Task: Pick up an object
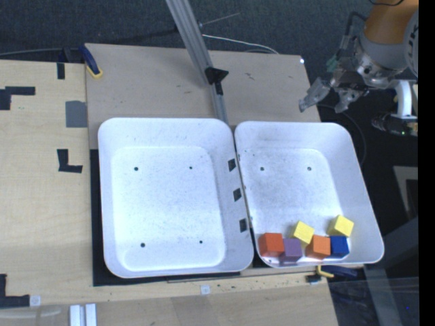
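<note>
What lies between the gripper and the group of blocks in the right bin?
In the camera view, only bare, speckled bin floor lies between the gripper above the right bin's far rim and the blocks at its near edge.

Bench point(156, 80) beneath me: tan board on pale wood | left bin point(163, 195) and right bin point(306, 189) resting directly on it, rims touching | dark mat point(96, 250) under the left bin.
</note>
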{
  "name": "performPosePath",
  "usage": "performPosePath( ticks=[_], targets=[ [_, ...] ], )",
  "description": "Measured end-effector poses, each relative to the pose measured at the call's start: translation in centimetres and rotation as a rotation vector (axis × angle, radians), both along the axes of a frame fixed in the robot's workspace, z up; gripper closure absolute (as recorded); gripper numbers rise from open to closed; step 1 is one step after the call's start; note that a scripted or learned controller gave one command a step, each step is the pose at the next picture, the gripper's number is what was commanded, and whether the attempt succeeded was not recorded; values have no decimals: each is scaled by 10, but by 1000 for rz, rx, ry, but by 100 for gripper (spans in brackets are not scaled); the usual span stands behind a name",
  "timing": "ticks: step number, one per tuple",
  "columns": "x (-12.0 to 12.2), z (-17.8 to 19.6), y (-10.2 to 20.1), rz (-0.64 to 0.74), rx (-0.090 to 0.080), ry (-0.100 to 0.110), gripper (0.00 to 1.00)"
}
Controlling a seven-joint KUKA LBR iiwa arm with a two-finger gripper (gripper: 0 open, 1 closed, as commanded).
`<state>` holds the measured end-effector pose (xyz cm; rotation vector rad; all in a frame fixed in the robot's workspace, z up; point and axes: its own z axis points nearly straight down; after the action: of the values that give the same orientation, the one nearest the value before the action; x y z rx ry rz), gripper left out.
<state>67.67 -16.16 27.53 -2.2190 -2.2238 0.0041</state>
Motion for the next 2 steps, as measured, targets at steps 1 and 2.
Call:
performPosePath(
  ticks=[1,2],
  targets=[
    [-50,-11,-15,-4,0,3,0],
    [-47,-11,-13,-1,1,-1,0]
  ],
)
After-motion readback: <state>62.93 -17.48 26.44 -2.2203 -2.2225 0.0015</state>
